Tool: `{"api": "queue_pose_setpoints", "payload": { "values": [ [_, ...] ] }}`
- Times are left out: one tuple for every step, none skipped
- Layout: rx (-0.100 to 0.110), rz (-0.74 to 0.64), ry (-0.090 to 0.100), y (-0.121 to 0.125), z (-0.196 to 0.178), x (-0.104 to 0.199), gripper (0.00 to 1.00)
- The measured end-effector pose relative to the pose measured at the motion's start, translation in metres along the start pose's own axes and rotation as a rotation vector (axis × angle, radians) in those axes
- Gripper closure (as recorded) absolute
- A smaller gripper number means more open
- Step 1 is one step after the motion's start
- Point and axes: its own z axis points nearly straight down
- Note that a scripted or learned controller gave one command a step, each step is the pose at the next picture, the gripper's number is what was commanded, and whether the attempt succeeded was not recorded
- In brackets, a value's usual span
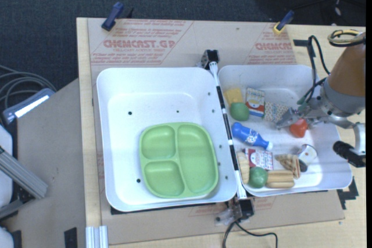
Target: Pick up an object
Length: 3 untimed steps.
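Note:
The right bin (267, 69) holds several small items. Among them are a yellow block (233, 95), a green ball (239, 111), a small carton (255, 103), a blue bottle (250, 136) lying on its side, and a small red object (299, 129). My gripper (292, 119) is low in this bin's right half, directly over and against the red object. The grey wrist hides the contact, so a grasp cannot be confirmed. The arm's orange band (349, 69) rises at the right edge.
The left bin (145, 75) contains a green divided plate (177, 160). At the right bin's front lie a second green ball (258, 177), a tan bun (279, 182), brown sticks (289, 163) and a white round piece (307, 154). A black cable (314, 58) loops behind the arm.

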Motion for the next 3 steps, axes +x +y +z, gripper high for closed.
{"api": "queue_pose_setpoints", "payload": {
  "values": [
    [-0.003,0.001,-0.003,0.001,-0.011,-0.001,1.0],
    [-0.004,-0.001,-0.001,-0.019,-0.001,0.086,1.0],
    [-0.002,0.0,-0.002,0.001,-0.1,0.166,1.0]
  ]
}}
